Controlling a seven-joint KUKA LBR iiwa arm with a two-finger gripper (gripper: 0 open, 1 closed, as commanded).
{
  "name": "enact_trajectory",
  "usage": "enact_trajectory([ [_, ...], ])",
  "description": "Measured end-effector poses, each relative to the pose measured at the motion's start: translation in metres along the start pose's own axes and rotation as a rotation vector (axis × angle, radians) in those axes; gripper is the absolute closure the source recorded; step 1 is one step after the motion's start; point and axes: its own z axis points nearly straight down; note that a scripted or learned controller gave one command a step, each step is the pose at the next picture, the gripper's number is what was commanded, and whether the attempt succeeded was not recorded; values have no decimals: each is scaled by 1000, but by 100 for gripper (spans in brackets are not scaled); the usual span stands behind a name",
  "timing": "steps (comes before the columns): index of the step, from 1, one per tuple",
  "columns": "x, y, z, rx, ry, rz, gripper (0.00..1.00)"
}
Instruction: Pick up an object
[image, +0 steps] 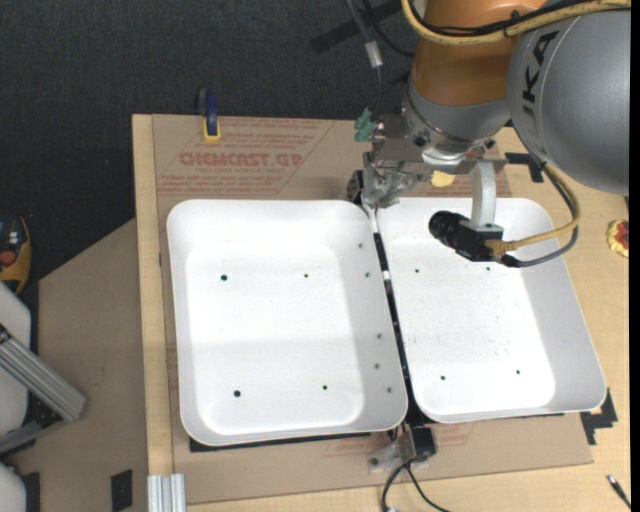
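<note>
My gripper (373, 190) hangs low over the back rim where the left bin (200, 300) and the right bin (560, 330) meet. It is a small metal piece under the orange band of the arm (455, 55), and nothing can be made out in it. Both bins show white floors with a few small dark dots. A small pale tan piece (440, 180) peeks out beside the wrist, just behind the right bin's back rim; what it is cannot be told.
A black unit (462, 236) with a yellow cable hangs from the wrist over the right bin's back part. The bins rest on a cardboard sheet (260, 150) with red lettering. A blue and yellow clamp (209, 113) sits at its back left edge.
</note>
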Motion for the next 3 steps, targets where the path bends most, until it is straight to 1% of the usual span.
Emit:
enact_trajectory([
  [1, 79, 64, 90, 4, 2, -8, 100],
  [2, 56, 64, 23, -3, 1, 0, 100],
  [3, 142, 59, 105, 16, 1, -9, 100],
])
